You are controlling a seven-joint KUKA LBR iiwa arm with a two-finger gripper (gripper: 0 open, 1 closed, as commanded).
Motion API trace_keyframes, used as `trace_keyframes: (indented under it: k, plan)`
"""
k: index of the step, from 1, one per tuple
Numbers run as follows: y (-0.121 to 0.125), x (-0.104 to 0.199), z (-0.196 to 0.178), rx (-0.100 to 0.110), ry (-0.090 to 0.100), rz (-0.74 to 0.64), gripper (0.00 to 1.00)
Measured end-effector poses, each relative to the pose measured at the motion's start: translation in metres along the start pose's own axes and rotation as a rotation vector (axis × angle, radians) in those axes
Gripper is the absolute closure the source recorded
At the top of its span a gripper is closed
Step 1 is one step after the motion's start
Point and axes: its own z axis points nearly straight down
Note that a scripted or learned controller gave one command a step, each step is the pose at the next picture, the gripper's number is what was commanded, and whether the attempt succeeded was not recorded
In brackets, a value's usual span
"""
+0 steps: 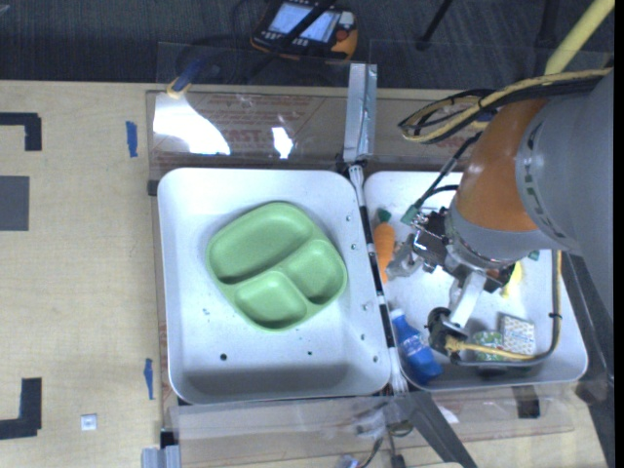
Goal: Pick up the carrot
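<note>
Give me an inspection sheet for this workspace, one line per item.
Surface: two shallow white bins side by side, left bin and right bin, on a pale wooden bench.
Job's things: carrot lies in the right bin, close to its left wall.
Clutter: green divided plate in the left bin; blue object and patterned packet in the right bin.
Grippers: hand low over the right bin, just beside the carrot; whether it is open cannot be told.
Cables: yellow and black cables looped above the arm.
Surroundings: device with lit screen beyond the bins; blue tape mark on the bench.
</note>
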Motion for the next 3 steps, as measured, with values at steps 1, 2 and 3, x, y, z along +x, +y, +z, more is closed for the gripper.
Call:
trace_keyframes:
  k: [1, 2, 3]
  plan:
    - [0.031, -0.006, 0.010, -0.002, 0.001, -0.197, 0.00]
    - [0.013, 0.021, 0.010, 0.000, 0.001, -0.174, 0.00]
    - [0.076, 0.014, 0.010, -0.001, 0.001, -0.225, 0.00]
